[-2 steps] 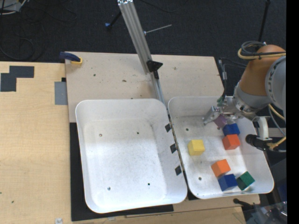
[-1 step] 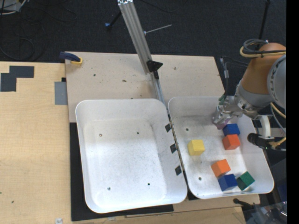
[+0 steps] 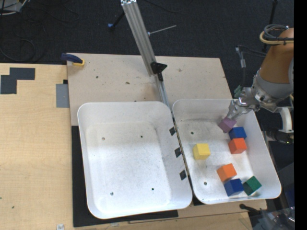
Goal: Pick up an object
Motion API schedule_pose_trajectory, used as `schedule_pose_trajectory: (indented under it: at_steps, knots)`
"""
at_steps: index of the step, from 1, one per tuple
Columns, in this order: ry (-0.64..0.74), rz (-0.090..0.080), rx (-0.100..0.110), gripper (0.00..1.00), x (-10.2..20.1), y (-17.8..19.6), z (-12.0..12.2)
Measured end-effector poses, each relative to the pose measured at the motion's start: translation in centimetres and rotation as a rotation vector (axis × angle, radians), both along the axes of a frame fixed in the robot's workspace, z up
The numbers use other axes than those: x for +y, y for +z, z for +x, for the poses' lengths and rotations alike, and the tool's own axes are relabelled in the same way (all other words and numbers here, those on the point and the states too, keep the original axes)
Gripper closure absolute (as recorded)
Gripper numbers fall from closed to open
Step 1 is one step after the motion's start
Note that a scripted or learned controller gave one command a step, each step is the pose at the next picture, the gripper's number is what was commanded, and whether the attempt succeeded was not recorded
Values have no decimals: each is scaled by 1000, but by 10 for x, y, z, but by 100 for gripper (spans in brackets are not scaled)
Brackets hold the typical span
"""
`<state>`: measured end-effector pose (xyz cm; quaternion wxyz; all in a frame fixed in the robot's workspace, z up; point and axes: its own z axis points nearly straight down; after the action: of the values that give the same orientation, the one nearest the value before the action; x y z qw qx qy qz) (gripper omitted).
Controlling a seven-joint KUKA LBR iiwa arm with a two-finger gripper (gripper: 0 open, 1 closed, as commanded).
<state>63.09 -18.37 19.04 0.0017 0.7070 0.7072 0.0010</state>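
Two shallow white bins sit side by side on the worktop (image 3: 201, 73); the left bin (image 3: 96, 114) holds nothing visible, and the right bin (image 3: 268, 186) carries the blocks. A slanted aluminium bar (image 3: 141, 35) runs down from the top toward the seam between the bins. In the right bin a yellow block (image 3: 202, 151) lies near the middle, apart from the rest. Along the right side, a blue block (image 3: 237, 132) sits just above and touching an orange-red block (image 3: 237, 145). Lower down, an orange block (image 3: 226, 171), a second blue block (image 3: 233, 186) and a green block (image 3: 252, 185) crowd together near the front right corner. The gripper (image 3: 233, 113) reaches in over the bin's upper right, its fingers pointing down and left. At their tips is a purple block (image 3: 227, 124), seemingly clamped between them, though whether it is truly gripped is hard to tell. The purple block is tilted, one corner downward, just beside the upper blue block, close to crowding it. It is roughly cubic, with no clear long axis.
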Motion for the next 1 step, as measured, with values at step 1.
schedule_pose_trajectory:
  at_steps: [1]
  knots:
    - [2,0,-1,100,6,59,7]
